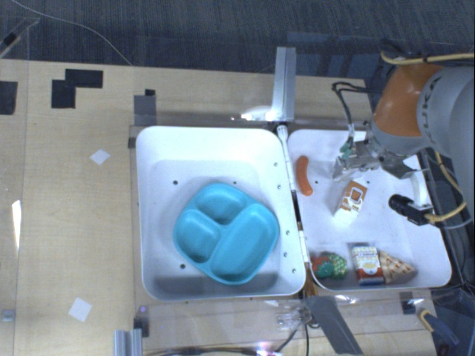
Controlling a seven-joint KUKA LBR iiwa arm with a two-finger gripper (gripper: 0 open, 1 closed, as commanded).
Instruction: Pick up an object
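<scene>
Presently I log: hand (pixel 355 159) low in right bin (pixel 415 228), probably poised over small carton (pixel 352 197); its grip I cannot tell.

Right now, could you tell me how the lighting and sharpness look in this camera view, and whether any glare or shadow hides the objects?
Camera view: lighting is even and soft; a bright glare spot sits on the metal post at the top of the bins; the blue divided plate casts a mild shadow in the left bin; the pincer looks slightly blurred; the sausage and small carton stay readable.
</scene>
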